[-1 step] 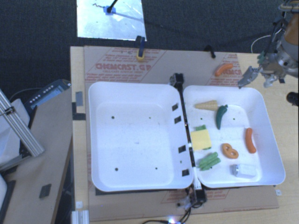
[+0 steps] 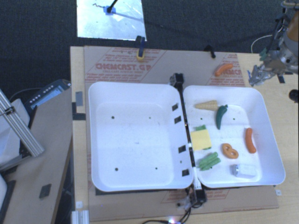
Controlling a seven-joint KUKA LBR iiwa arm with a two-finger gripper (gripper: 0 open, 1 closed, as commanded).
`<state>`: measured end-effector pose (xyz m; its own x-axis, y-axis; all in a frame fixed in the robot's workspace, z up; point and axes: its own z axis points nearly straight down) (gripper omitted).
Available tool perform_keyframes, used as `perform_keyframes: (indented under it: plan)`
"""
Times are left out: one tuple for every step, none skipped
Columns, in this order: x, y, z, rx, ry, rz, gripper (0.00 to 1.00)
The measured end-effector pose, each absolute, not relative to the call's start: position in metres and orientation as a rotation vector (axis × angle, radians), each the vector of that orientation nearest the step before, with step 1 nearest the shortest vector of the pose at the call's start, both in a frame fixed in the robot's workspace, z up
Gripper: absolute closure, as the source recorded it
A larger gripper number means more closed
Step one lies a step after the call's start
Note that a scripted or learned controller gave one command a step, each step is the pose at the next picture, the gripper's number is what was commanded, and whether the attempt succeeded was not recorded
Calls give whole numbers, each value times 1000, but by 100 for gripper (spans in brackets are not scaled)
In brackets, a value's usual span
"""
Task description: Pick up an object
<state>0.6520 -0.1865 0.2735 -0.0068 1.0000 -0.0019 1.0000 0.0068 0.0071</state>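
The right bin [image 2: 268,120] holds several small toy foods: a cream cone [image 2: 206,105], a dark green pepper [image 2: 220,115], a yellow cheese square [image 2: 201,139], an orange sausage [image 2: 250,140], a pretzel [image 2: 229,150], green beans [image 2: 208,161] and a white block [image 2: 244,171]. Another orange sausage [image 2: 224,69] lies on the cardboard behind the bin. My gripper [image 2: 261,75] hangs at the far right, above the bin's back right corner, with nothing visible between its fingers.
The left bin [image 2: 100,125] sits beside the right one, joined by a black clip strip [image 2: 183,125]. A yellow and blue clamp [image 2: 140,49] stands at the back of the cardboard. A grey device [image 2: 46,93] and metal rail [image 2: 18,129] lie at left.
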Motion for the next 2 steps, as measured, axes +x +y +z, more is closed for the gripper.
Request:
perform_keyframes:
  plan:
    - [667,-189,498,2199,2214,16,100]
    - [668,-204,517,2216,2218,3,100]
